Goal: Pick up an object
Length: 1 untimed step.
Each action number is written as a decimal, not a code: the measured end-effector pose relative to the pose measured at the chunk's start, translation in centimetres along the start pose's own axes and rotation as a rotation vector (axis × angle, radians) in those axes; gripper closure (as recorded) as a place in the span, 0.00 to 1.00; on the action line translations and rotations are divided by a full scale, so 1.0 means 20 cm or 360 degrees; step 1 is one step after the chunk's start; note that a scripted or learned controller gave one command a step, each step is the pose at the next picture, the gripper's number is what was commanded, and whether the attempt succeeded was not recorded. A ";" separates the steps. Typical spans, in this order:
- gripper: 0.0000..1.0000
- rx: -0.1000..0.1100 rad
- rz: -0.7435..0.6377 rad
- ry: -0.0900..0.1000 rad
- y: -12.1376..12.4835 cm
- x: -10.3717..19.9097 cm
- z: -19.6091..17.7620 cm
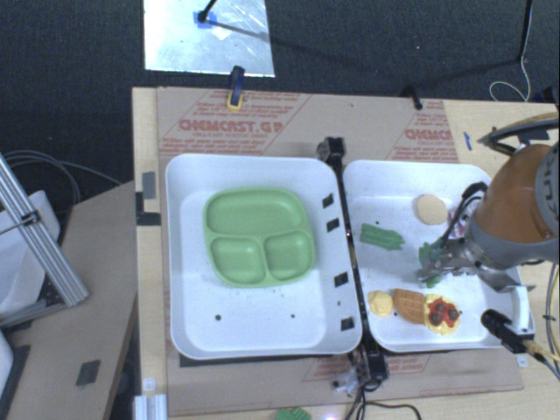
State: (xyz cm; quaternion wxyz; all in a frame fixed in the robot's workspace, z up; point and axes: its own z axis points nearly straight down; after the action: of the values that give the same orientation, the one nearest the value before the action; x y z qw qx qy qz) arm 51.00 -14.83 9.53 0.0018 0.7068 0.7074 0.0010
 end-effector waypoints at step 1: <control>1.00 -0.0002 -0.0013 0.0001 0.28 0.27 0.06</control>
State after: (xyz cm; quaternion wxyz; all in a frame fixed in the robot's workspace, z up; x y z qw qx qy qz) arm 56.54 -9.45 8.44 0.0020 0.7040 0.7102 0.0017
